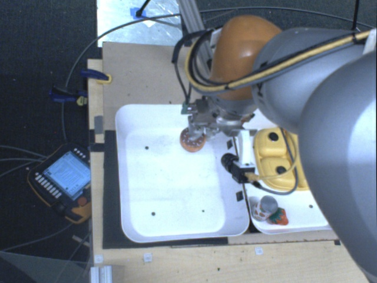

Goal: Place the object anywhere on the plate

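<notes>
Camera view, task progress: in my judgement the placing is not yet done. The tool (197,130) hangs over the upper part of the left bin (132,158), and a small round brownish object (192,140) sits right at its tip.
Camera view, tool state: I cannot tell. The wrist and cables cover it from above, so whether it grips the brownish object or merely hovers at it is unclear.
Camera view, object location: the brownish object lies within the left bin's outline, near its upper right corner, either just above the white floor or resting on it; the slant does not settle which.
Camera view, plate: no plain plate can be made out. The right bin (306,217) holds a yellow moulded item (274,158), largely hidden under the arm (318,75); whether that is the target I cannot say.
Camera view, what is left: judging from this, the object has to be carried to the plate and let go there.
Camera view, counts: two white bins; one arm; one brownish object at the tool; one yellow item; one small grey-and-red cluster (272,211) at the right bin's lower edge, its make-up too small to tell.
Camera view, surroundings: one handheld pendant (63,178) with a lit screen lies left of the desk (141,75); one blue clamp (88,74) sits at the desk's left edge.
</notes>
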Available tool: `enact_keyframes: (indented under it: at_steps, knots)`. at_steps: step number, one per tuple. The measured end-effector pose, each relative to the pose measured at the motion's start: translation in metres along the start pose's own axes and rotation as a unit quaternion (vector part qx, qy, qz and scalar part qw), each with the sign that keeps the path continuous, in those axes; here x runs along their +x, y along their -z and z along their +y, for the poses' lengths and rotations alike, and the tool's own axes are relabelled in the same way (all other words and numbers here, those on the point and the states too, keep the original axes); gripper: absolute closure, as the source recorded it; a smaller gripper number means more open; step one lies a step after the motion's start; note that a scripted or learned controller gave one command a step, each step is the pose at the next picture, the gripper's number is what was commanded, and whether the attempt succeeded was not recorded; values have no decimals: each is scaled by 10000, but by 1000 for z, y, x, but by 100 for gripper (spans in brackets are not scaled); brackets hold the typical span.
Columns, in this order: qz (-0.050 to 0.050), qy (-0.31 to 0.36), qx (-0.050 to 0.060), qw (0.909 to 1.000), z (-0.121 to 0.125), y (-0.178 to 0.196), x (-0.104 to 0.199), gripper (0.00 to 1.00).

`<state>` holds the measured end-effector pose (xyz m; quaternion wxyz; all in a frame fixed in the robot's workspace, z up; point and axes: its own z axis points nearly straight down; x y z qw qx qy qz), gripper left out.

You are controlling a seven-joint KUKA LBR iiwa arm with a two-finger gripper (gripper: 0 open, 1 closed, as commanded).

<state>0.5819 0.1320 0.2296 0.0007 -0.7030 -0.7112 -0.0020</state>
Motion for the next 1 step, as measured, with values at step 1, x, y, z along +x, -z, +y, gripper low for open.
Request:
enact_keyframes:
  at_steps: [1]
  knots:
    - [-16, -31, 5, 10000, 0, 0, -4, 0]
